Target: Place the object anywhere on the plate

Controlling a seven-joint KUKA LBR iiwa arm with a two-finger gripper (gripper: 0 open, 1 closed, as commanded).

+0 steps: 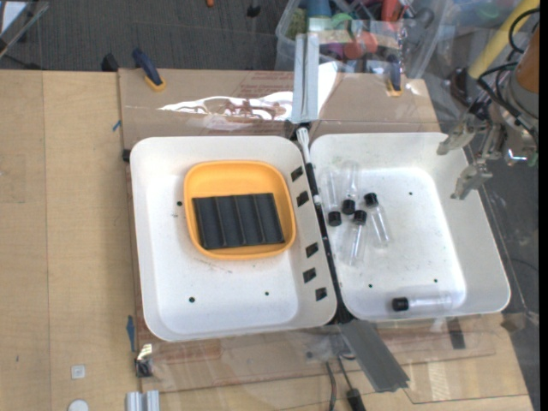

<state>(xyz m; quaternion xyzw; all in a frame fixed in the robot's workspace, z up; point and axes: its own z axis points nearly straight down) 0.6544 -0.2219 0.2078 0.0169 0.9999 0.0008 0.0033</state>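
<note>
An orange plate sits in the left bin with a black ridged insert lying on it. Several clear tubes with black caps lie clustered in the middle of the right bin. One more capped tube lies alone near that bin's front edge. My gripper hangs over the right bin's far right rim, well away from the tubes, open and with nothing between its fingers.
A black divider with clips runs between the bins. A clear box of colourful items stands behind the right bin. Cables and yellow hose crowd the far right by the arm.
</note>
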